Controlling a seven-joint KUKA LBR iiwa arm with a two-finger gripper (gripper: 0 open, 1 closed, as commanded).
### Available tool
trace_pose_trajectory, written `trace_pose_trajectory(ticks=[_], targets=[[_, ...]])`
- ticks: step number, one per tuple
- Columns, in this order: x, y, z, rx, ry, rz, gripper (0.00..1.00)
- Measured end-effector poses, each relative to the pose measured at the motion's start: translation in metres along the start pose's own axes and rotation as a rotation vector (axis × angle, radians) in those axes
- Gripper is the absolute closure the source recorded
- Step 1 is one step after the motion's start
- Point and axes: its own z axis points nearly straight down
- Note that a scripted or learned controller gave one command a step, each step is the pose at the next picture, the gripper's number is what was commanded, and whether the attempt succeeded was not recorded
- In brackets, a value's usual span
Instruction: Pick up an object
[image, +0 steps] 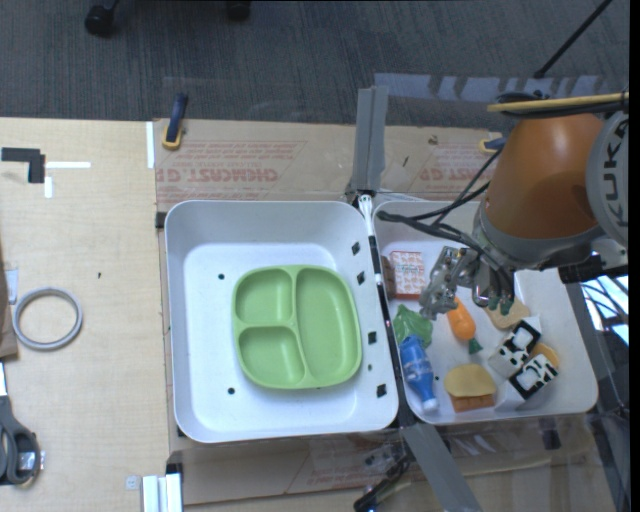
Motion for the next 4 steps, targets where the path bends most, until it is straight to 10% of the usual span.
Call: trace_pose_trajectory(ticks=[2, 3, 4], targets=[[-0.027, -0.018, -0.103, 0.0, 0.0, -0.313, 1.0], [-0.12, -0.011, -0.095, 0.0, -0.001, -0.35, 1.0], [-0.136, -0.063, -0.098, 0.001, -0.002, -0.418, 1.0]])
